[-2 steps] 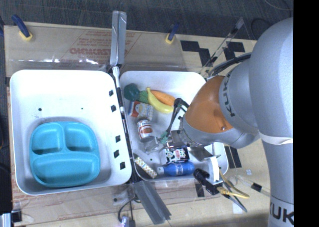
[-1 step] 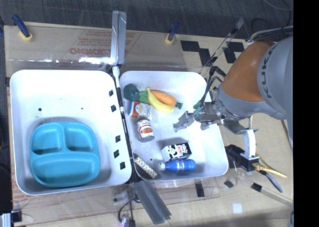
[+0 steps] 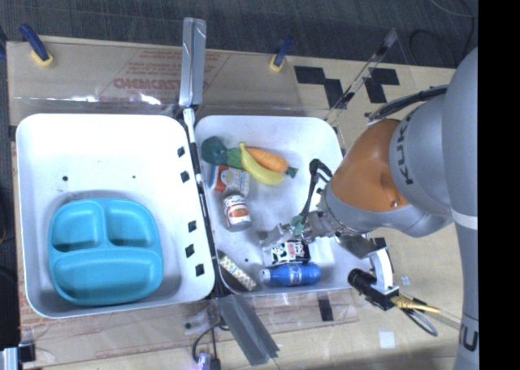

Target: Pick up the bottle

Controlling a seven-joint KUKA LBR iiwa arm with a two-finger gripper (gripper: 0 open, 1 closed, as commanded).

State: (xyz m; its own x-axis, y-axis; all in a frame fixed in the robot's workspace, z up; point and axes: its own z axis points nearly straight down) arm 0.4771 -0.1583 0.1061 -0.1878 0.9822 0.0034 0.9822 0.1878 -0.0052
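From my seat the right bin [image 3: 341, 142] is tight: my pincer [image 3: 294, 238] sits low at about 5 o'clock in it, close to the near wall, and I can't tell how wide it's open. The blue bottle [image 3: 292, 276] lies on its side right below it, against that near rim. Banana [image 3: 258, 168] and carrot [image 3: 266, 158] crowd 12 o'clock, a small can [image 3: 236, 211] mid-left. The left bin [image 3: 32, 198] holds a blue divided tray [image 3: 104, 248] at 6 o'clock, with lots of room above it.

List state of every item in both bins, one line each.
Blue plastic bottle: lying on its side, right bin, front edge.
Small red-labelled jar: tilted, mid-bin.
Yellow banana: lying flat, under orange carrot.
Blue divided tray: flat, left bin.
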